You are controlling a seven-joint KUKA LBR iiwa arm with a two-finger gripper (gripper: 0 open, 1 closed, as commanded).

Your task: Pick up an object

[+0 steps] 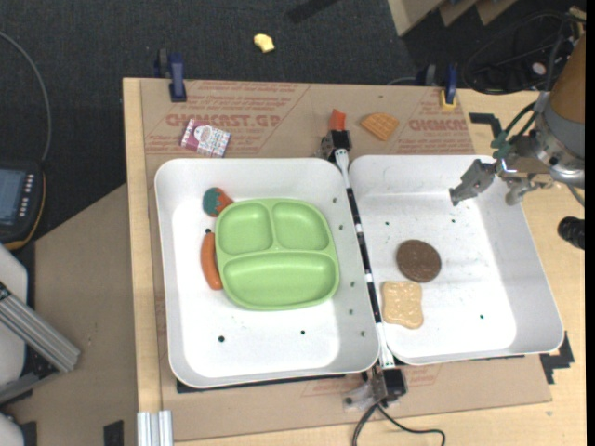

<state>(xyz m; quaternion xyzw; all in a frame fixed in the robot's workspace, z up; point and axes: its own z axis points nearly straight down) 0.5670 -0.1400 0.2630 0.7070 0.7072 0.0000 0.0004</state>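
Pincer point(491, 183): hanging spread wide over the right bin's point(521, 277) far edge, gripping nothing.
Cookie point(418, 260): lying mid-bin, well apart from the pincer.
Cracker point(403, 304): sitting just beside the cookie.

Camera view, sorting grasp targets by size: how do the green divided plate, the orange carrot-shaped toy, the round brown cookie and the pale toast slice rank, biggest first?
1. Green divided plate, by far.
2. Orange carrot-shaped toy, longest of the rest, partly hidden by the plate.
3. Round brown cookie and pale toast slice: look alike in size, unranked.
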